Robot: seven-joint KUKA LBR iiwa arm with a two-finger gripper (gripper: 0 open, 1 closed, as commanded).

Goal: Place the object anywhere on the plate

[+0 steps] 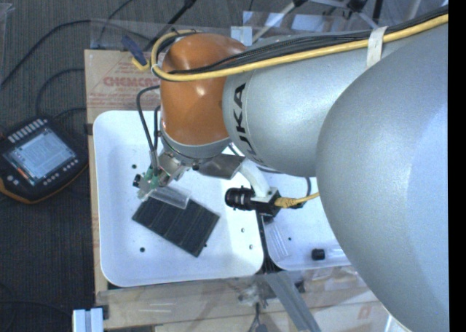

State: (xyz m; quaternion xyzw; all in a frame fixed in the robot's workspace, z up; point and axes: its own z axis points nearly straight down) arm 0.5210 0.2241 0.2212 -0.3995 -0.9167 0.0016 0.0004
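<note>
A handheld controller (38, 157) with a grey screen lies on the dark floor at 9 o'clock from the bins, well apart from them. A sheet of brown cardboard (113, 79) with red print shows beyond the far edge of the left bin (109, 250), at its 12 o'clock. In this white bin, a dark square plate (176, 223) with ribbed lines lies flat, turned so its corners point roughly to 9 and 3 o'clock, a little toward 6 o'clock from the bin's middle. The gripper (151, 181) hangs at the plate's 11 o'clock, just above its upper edge. Its tip is small and partly hidden by the wrist, so it cannot be told whether it is open or closed. A clear flat piece (172, 196) sits just beside the gripper at its 4 o'clock, touching the plate's upper edge; whether it is gripped cannot be told. The arm (342, 119), orange at the wrist and grey behind, covers much of the right bin (291, 258), where a small black knob (318, 254) rests near the 6 o'clock rim.
</note>
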